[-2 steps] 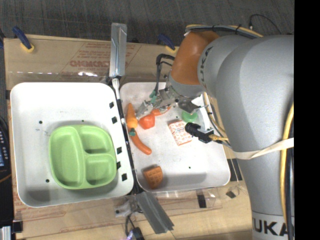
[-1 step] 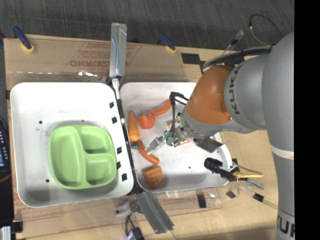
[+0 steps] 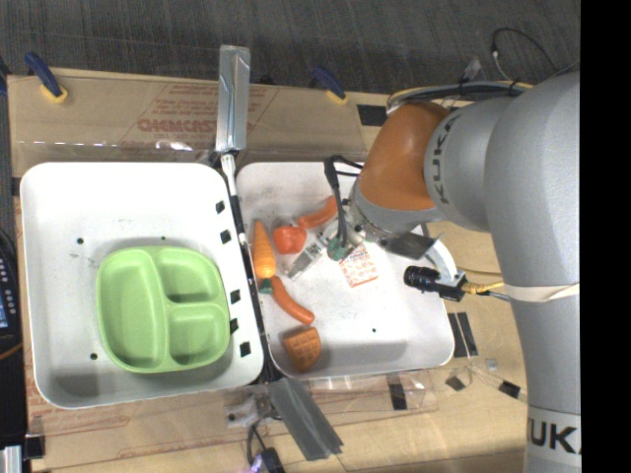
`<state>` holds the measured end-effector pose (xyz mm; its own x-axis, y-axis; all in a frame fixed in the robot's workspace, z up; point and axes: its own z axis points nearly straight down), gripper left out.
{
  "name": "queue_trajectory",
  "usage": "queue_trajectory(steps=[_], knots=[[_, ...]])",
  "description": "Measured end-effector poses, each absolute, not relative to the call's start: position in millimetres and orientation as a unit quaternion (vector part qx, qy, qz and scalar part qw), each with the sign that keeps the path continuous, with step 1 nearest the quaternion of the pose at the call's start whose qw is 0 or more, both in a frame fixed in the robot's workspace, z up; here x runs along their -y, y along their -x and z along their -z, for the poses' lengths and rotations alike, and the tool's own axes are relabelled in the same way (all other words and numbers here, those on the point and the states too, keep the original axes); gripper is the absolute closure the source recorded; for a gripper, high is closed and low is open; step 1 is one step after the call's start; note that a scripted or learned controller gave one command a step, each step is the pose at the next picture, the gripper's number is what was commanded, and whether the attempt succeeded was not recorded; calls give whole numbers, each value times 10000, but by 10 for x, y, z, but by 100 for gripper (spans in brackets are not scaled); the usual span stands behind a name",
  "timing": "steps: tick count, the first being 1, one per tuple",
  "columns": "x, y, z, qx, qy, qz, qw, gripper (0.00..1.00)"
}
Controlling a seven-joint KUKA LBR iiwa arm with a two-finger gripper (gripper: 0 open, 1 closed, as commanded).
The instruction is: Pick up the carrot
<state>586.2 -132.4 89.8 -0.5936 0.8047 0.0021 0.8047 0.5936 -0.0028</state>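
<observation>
The grey arm (image 3: pixel 513 225) with its orange band (image 3: pixel 399 161) comes in from the right and covers the upper right part of the right bin (image 3: pixel 394 348). This white bin stands on the desk (image 3: pixel 118 106), just beside the left bin (image 3: pixel 49 294), and the two touch along their middle walls. In the left bin lies a green tray (image 3: pixel 163 308) with three compartments, a little toward the lower left of that bin. The jaws (image 3: pixel 317 254) hang low over the middle of the right bin, near a small red and white card (image 3: pixel 359 267) that lies flat on the bin floor. I cannot tell if the jaws are spread or pressed together, because they are small and blurred here. The carrot (image 3: pixel 263 252) lies along the left wall of the right bin, its thick orange part up and its green end down, a little apart from the jaws and not between them. Below it an orange sausage-shaped piece (image 3: pixel 293 302) lies at a slant. A brown-orange chunk (image 3: pixel 303 346) sits near the lower wall. A red tomato-like piece (image 3: pixel 289 238) is beside the carrot, close to the jaws, and another orange piece (image 3: pixel 317 214) lies just above it.
</observation>
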Motion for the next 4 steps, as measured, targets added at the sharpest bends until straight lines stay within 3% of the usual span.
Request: queue_trajectory(steps=[2,3,4], knots=[[1058,-6205,-919,9941,-1083,2,-11,0],[1216,-6579,-1252,9535,-3015,1,-13,0],[1675,-6573,-1143,9999,-146,-5,-11,0]])
